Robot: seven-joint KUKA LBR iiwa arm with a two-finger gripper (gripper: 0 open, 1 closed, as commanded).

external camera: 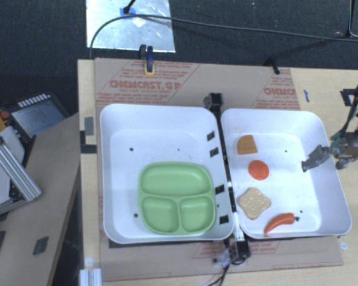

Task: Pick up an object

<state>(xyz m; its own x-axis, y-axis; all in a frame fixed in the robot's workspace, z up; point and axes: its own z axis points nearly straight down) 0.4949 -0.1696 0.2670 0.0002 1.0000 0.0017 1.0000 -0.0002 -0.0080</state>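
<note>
Hovering at the right bin's edge, the tool holds nothing, spread unclear; orange round toy looks light, stiff, slippery, best pinched across its middle

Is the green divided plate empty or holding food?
Empty: green divided plate shows three bare compartments in the left bin.

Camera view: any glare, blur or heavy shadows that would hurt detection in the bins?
Camera view: soft, even light; the right bin and left bin read bright white but not blown out, shadows faint. Strongest glare sits on the foil sheet up top. The end effector at the right edge is slightly blurred; the green tray and orange pepper are reasonably sharp.
</note>
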